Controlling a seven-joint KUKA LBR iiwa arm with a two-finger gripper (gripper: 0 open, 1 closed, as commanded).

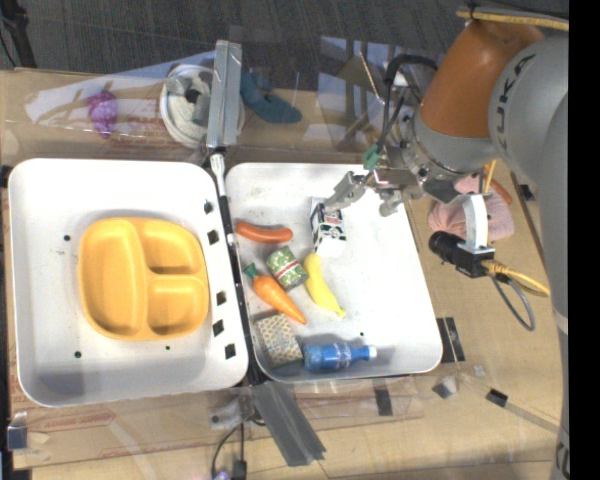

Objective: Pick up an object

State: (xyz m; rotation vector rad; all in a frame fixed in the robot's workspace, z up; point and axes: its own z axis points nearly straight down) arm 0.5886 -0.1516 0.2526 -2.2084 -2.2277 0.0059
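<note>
Bare floor is lying open along the right bin's [420, 298] right side. Sausage [264, 233], carrot [278, 298], banana [323, 286] and bottle [332, 356] are crowding its left and bottom; a yellow tray [145, 276] is filling the left bin's [40, 368] middle.

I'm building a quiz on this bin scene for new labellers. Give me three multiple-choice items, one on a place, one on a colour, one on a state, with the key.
1. Where does the divided tray lie?
A. in the left bin
B. in the right bin
C. on the bench outside both bins

2. What colour is the bottle?
A. red
B. blue
C. green

3. How does the bottle lie?
A. upright in the bin's middle
B. on its side along the near wall
C. on top of the tray

Key:
1 A, the yellow tray sits alone in the left bin.
2 B, its body is blue with a pale cap.
3 B, it lies flat below the carrot and banana.
</note>
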